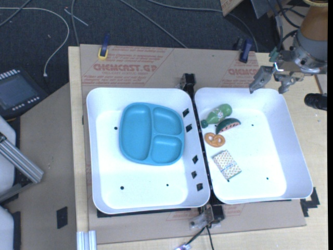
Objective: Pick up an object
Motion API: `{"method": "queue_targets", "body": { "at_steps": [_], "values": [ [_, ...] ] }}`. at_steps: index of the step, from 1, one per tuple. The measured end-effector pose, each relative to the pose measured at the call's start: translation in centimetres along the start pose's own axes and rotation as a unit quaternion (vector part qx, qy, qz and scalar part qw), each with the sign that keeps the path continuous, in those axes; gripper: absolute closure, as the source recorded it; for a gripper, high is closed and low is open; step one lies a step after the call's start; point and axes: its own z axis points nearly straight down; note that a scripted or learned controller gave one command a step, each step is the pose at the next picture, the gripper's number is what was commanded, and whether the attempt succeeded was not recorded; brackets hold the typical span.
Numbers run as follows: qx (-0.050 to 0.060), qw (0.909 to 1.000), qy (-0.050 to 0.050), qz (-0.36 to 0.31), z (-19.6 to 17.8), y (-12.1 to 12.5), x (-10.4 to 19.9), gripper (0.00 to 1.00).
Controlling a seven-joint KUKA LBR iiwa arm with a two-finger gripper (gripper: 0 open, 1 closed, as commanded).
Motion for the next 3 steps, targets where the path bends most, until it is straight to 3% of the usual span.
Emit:
{"method": "queue_targets", "body": {
  "at_steps": [1, 3],
  "values": [
    [0.002, 1.0000, 0.000, 0.000, 4.1, -0.1, 0.0, 0.00],
    [0.003, 1.0000, 0.001, 0.000, 16.6, -0.2, 0.7, 0.00]
  ]
}}
